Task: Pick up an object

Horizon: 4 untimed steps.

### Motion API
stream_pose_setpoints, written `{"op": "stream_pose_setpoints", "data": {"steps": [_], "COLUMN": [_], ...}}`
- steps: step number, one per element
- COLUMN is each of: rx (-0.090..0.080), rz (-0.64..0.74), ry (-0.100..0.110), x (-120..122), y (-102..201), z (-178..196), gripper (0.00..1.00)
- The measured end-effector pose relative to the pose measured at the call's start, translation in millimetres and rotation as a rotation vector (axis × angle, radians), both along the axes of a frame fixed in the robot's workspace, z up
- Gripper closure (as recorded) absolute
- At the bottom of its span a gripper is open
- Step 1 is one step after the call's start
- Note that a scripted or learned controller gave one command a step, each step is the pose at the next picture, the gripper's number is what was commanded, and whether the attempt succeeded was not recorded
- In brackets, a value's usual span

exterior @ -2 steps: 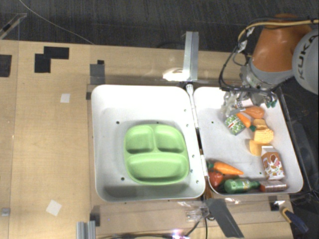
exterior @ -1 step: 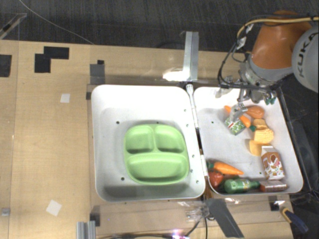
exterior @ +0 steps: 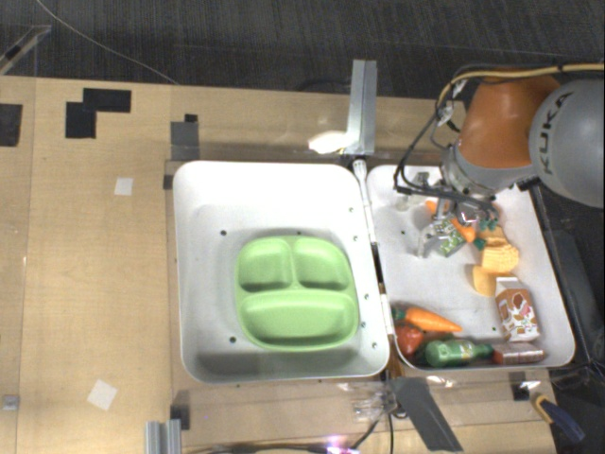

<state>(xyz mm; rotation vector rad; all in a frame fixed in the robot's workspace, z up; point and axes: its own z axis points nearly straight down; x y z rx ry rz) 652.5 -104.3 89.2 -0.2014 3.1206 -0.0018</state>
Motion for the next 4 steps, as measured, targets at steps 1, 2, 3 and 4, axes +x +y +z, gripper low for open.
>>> {"op": "stream_pose_setpoints", "data": {"steps": [1,2,3,4], "rx": [-0.002,-0.009,-0.002,-0.003], "rz": [0.084,0.204,0.081,0.113], "ry": [0.001,-0.020,-0.002,-0.004], "x": [-80,-141,-70,-131], "y": [-3,16,10,4], "z": [1,4,1,2], "gripper": [0.00,0.00,0.00,0.00]}}
